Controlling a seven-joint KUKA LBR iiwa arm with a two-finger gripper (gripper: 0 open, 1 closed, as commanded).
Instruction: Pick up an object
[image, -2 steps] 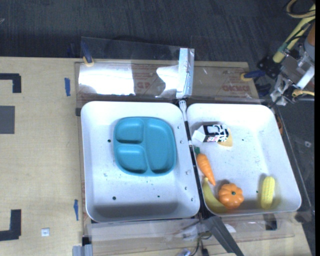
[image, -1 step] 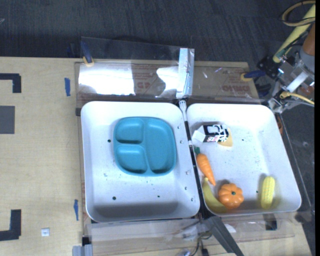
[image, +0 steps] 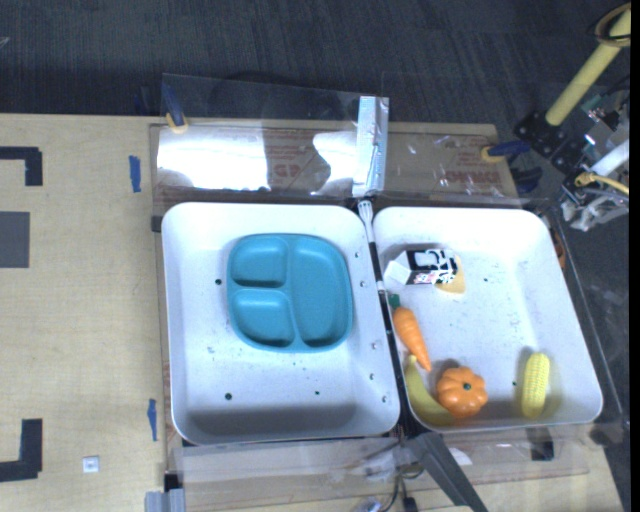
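Observation:
The right bin (image: 500, 250) holds several toy foods. A black-and-white patterned piece (image: 430, 266) lies near its back left corner, with a tan bit (image: 453, 286) against it. An orange carrot (image: 411, 338) lies along the left wall. At the front, an orange pumpkin (image: 461, 390) rests against a yellow banana (image: 420, 390). A yellow corn cob (image: 535, 382) lies upright in the view near the front right corner. In the left bin (image: 190, 330), a blue divided plate (image: 290, 290) lies flat.
A clear plastic panel (image: 270, 130) stands behind the bins. The wooden bench (image: 70, 300) stretches to the left. Beyond the right bin's back corner sit a yellow rod (image: 588, 72) and a tangle of grey hardware and cables (image: 595, 175).

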